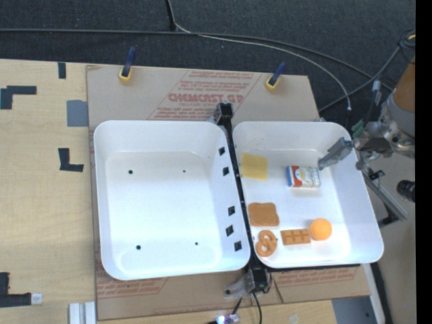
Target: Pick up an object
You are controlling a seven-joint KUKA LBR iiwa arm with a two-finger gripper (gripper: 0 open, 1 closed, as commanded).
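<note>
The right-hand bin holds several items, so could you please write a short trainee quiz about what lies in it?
1. True or false: the round orange ball lies in the shallow white right-hand bin.
2. Which item lies nearest the tool? A) brown pretzel B) small white carton with blue and red print C) flat yellow square
3. Fill in: the tan toast-like slice lies directly above the ____ in the picture.

Key: 1 true; 2 B; 3 pretzel.

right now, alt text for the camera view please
The end effector hovers over the right bin, near a small carton. That bin also has a yellow block, toast, pretzel, cracker and orange.
</note>
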